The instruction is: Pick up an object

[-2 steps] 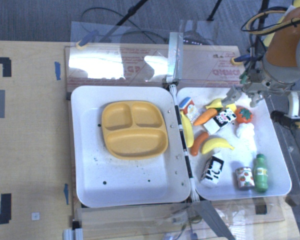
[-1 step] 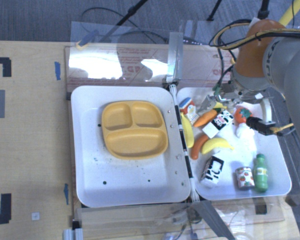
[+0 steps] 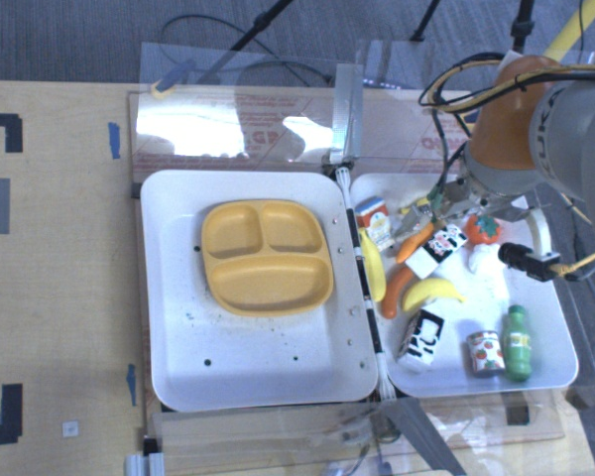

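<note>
Gripper (image 3: 454, 206) low over right bin's (image 3: 560, 360) far edge, grip we cannot tell | we see toys heaped along its left wall: carrot (image 3: 414, 246), banana (image 3: 432, 293), so it reaches there | yellow plate (image 3: 268, 256) alone in left bin (image 3: 169, 355).

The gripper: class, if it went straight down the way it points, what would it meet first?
Probably the black-and-white carton under the gripper, beside the carrot; depth is unclear from above.
</note>
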`<state>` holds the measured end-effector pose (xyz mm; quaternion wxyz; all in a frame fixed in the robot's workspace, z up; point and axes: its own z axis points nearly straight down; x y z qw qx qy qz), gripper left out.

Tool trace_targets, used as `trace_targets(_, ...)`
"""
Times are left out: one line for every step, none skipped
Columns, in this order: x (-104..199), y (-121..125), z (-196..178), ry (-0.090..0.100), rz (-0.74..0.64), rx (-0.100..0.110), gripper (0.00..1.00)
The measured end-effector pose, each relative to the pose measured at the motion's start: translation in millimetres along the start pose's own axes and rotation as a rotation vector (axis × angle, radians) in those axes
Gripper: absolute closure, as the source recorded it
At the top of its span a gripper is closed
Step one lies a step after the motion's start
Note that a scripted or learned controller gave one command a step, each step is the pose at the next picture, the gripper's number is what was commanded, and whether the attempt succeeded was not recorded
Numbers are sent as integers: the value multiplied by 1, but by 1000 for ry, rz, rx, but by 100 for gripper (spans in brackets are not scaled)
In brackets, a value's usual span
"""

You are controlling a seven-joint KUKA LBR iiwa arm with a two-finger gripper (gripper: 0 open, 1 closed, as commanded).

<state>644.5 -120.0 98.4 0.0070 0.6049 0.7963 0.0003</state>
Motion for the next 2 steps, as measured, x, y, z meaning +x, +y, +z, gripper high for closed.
trace_targets(2, 1, -5, 1, -4, -3, 100)
trace_targets(61, 33, -111, 10, -140, 5, 100)
